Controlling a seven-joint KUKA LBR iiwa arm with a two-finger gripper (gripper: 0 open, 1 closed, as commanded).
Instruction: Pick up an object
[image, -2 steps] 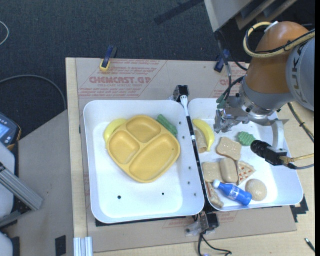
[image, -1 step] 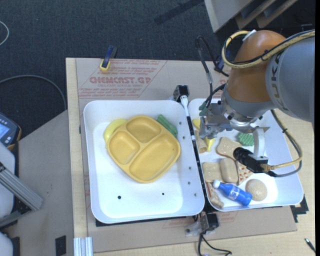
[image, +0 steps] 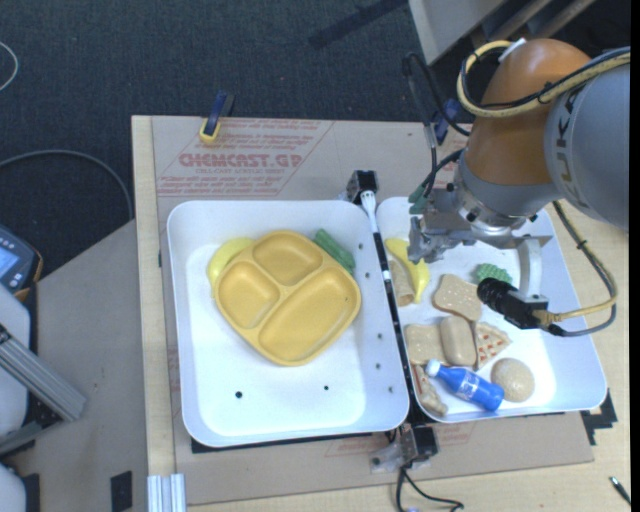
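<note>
Gripper (image: 420, 246) sits low at the right white bin's (image: 580, 350) far-left corner, over the yellow banana-shaped toy (image: 412, 268). Jaws: can't tell. No pick confirmed; grasp and lift apparently remain.

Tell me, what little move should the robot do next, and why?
Probably go straight down a bit. The pincer hangs low over the right bin, right above the banana near the bin's left wall, and nothing shows between its fingers. Lowering onto the banana looks like the shortest way to a pick, though neighbouring toy food lies close.
</note>
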